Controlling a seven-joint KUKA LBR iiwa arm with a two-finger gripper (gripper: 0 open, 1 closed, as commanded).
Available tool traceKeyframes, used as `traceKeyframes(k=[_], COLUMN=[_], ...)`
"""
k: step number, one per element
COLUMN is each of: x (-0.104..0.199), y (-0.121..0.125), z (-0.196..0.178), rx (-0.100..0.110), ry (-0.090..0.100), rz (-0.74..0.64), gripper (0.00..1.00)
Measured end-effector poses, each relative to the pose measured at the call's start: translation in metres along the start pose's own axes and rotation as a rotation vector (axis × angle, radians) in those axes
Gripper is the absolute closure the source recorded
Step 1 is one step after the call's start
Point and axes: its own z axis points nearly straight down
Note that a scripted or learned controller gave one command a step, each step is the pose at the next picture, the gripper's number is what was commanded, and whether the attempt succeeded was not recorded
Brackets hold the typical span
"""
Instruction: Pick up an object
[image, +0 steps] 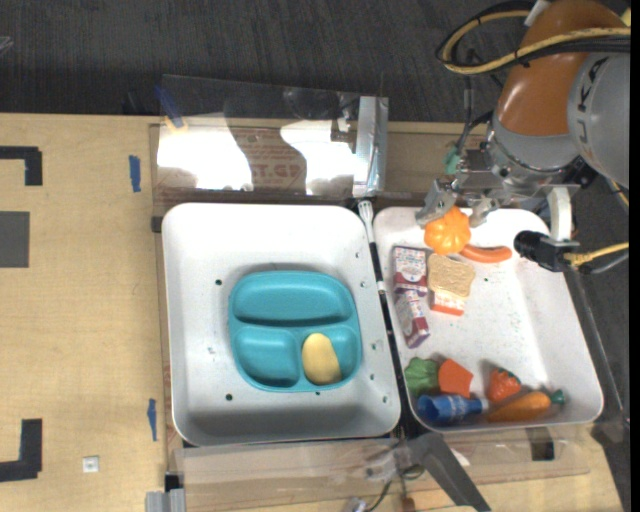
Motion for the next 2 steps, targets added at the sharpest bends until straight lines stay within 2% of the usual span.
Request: traceKeyframes(k=[1, 2], x=[0.003, 0.048], y=[-0.032, -0.066], z=[0.001, 0.023], rx=[0.006, 0.008], ry=[0.001, 0.002], rz=[-0.127, -0.308], gripper=[1.0, 1.0])
